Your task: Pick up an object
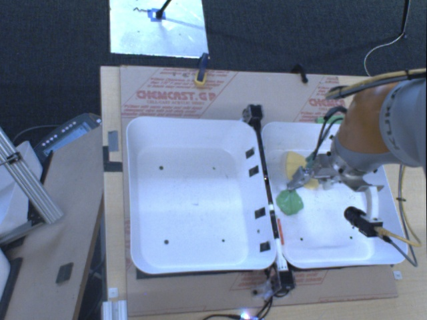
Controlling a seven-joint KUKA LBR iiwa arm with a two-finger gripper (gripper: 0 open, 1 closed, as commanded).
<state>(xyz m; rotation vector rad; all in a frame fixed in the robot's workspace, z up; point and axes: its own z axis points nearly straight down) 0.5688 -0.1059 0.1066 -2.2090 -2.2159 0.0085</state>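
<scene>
A green lumpy object (290,202) lies in the right bin (320,249), close to its left wall. A yellow object (294,162) sits just behind it, partly covered by the arm's wrist. My gripper (300,180) reaches in from the right and hangs low between the two objects, its tips just above the green one. The grey arm with its orange band (363,122) hides the rear right part of the bin.
The left bin (193,199) stands beside the right one, split off by a black divider with clips (263,185). A black fitting with an orange cable (363,222) hangs off the wrist over the right bin. A silver plate (157,19) lies behind the bench.
</scene>
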